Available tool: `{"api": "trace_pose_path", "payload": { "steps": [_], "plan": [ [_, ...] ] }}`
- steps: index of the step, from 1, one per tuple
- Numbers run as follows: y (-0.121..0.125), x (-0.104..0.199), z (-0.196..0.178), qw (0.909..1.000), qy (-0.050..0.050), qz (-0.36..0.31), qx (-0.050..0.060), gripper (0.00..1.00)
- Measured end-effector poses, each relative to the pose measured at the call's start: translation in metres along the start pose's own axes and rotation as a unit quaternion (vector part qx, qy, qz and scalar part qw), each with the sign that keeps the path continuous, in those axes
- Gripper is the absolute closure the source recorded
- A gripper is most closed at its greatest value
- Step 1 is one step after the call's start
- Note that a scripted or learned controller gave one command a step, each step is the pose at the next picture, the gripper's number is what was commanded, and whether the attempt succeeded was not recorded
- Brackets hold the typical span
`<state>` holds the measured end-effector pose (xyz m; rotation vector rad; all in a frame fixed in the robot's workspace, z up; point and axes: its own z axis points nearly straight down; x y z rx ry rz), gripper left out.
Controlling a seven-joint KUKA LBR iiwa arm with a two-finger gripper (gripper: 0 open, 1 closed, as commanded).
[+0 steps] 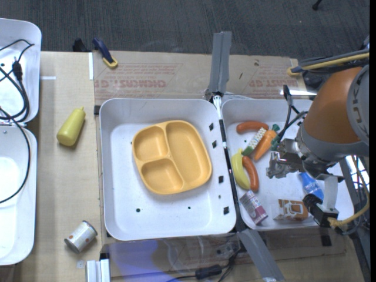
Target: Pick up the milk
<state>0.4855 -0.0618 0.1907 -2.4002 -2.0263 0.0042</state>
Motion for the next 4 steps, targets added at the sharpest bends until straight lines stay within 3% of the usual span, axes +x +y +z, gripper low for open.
{"api": "trace_pose_path", "payload": {
  "steps": [1,2,3,4],
  "plan": [
    [-0.017,0.056,-0.100,0.9848,-0.001,-0.174,-0.001,1.00],
    [-0.023,0.087,-0.070,0.9048,0.000,-0.426,0.000,1.00],
    [-0.029,0.124,-0.052,0.7665,0.000,-0.642,0.000,1.00],
    [-0.019,0.070,-0.034,0.7233,0.000,-0.691,-0.001,1.00]
  ]
}}
